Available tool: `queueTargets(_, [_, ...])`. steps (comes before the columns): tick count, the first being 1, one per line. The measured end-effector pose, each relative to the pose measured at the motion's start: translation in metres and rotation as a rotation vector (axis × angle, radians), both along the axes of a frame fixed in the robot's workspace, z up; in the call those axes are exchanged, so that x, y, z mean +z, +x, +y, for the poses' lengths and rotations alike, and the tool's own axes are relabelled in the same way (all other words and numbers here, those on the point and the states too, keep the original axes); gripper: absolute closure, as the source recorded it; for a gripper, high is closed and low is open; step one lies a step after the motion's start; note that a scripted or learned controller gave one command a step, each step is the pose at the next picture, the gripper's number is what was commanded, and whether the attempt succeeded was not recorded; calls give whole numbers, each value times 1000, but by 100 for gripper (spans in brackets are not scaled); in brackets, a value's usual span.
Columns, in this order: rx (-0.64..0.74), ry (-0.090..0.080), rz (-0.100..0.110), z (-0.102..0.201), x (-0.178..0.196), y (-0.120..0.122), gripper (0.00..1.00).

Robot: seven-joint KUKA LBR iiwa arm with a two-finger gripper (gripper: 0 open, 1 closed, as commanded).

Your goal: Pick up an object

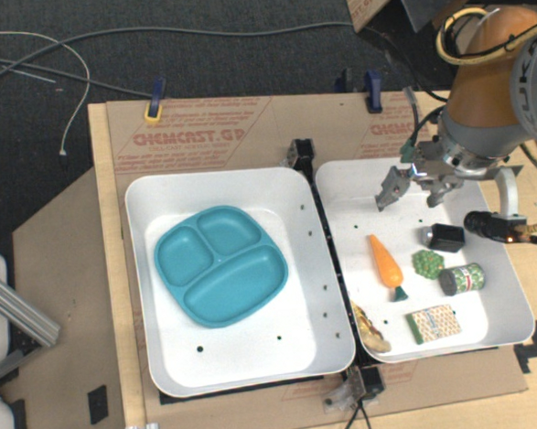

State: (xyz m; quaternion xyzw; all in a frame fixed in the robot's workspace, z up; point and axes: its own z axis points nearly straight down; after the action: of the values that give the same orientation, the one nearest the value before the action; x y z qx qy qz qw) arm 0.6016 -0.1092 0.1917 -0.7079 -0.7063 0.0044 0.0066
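A teal, three-compartment plastic plate (221, 265) lies in a plain white bin (159, 354). An orange toy carrot (385, 261), a bumpy green lump (428, 263), and a green-and-tan patterned flat packet (433, 324) occupy the other white bin (349, 190).

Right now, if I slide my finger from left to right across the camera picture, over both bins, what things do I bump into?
Blue divided plate → banana peel → carrot → patterned packet → small can. The green toy and the black block sit right above the packet and can, so I leave them out.
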Motion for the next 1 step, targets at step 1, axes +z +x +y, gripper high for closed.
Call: queueTargets(1, [3, -2, -14, 0, 8, 3, 0])
